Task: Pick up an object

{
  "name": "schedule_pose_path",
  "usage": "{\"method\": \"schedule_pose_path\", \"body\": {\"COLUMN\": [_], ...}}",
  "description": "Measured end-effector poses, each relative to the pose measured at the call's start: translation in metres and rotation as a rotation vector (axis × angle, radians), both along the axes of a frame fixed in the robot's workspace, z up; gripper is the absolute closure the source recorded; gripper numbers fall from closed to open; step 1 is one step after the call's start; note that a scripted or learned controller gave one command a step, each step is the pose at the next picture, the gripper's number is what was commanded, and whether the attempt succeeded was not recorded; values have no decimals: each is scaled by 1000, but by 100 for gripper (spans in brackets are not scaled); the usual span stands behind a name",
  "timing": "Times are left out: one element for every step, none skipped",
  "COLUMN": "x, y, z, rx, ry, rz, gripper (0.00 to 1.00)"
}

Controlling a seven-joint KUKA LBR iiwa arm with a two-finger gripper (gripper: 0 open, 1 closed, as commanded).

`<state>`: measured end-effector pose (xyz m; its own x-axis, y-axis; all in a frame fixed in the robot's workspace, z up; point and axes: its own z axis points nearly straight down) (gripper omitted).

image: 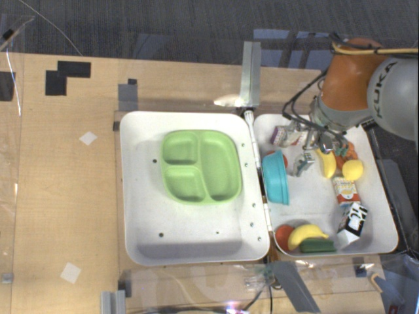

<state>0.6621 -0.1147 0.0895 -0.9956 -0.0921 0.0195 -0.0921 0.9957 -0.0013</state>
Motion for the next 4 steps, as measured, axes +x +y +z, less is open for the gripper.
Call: {"method": "schedule_pose_path", "body": {"x": [-14,-31,-89,-117], "y": [-7,-26,-46,-58], "z": [5,-1,0,1], "rx": [2,1,0,0], "ry": [-23,-30,-32,-36], "rz": [-197,-391,-487,-540], "gripper": [0,0,0,0]}}
